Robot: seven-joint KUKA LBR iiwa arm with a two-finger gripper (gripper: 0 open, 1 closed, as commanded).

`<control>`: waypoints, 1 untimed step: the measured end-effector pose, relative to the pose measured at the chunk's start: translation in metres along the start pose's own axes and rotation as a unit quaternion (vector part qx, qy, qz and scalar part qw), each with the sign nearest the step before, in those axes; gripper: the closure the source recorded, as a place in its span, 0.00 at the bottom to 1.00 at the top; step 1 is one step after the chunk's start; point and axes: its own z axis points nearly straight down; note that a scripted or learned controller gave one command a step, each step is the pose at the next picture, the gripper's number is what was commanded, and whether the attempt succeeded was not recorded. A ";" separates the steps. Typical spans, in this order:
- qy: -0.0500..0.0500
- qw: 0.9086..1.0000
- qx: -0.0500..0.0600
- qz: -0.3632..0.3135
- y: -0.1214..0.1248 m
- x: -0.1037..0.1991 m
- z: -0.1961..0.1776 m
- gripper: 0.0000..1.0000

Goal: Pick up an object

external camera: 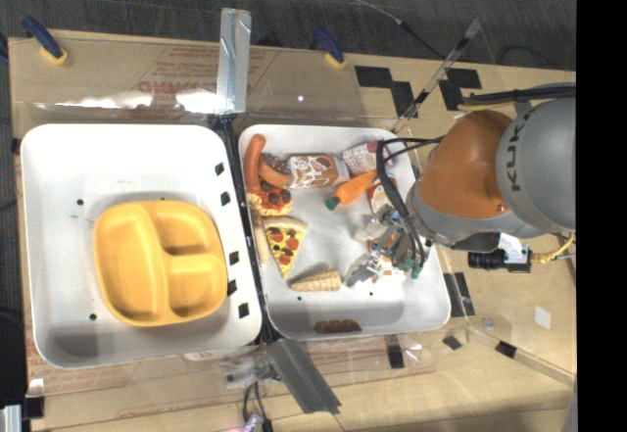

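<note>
Reaching into the right bin (431, 308), the claw (377, 259) is lowered just beside the cone (315, 280), its state cannot be told, and no object is seen lifted yet.

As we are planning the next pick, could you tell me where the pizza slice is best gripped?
Grip the pizza slice across its wide crust end, coming straight down from above. It lies flat in the right bin with bare floor to its right; the tip narrows toward the cone.

Yellow tray (157, 262) smooth glossy plastic; white bins (59, 166) matt plastic; bench (147, 68) probably cardboard.
</note>
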 end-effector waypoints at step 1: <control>-0.002 0.997 0.001 -0.071 0.015 -0.030 -0.002 0.00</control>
